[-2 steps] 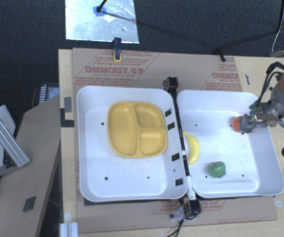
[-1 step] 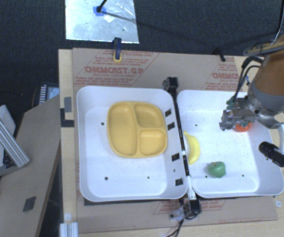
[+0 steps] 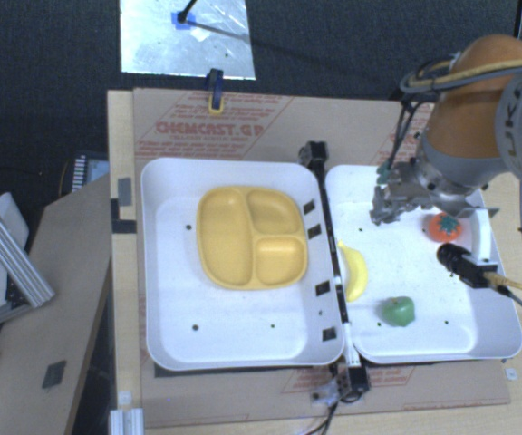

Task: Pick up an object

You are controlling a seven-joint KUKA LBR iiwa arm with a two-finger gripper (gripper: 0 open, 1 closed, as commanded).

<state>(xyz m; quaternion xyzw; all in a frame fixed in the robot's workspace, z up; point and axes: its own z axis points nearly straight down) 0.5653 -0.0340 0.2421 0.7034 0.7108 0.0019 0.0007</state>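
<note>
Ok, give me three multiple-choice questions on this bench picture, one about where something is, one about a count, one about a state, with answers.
1. Where does the yellow three-compartment plastic plate lie?
A. left white bin
B. right white bin
C. on the cardboard outside the bins

2. How many toy food items lie in the right white bin?
A. one
B. three
C. five

3. What is in the plate's compartments?
A. a banana
B. nothing
C. a green apple

Answers:
1 A, the plate sits mid-floor in the left white bin.
2 B, a yellow toy banana, a green toy apple and an orange-red toy fruit.
3 B, all three compartments show bare yellow.
</note>
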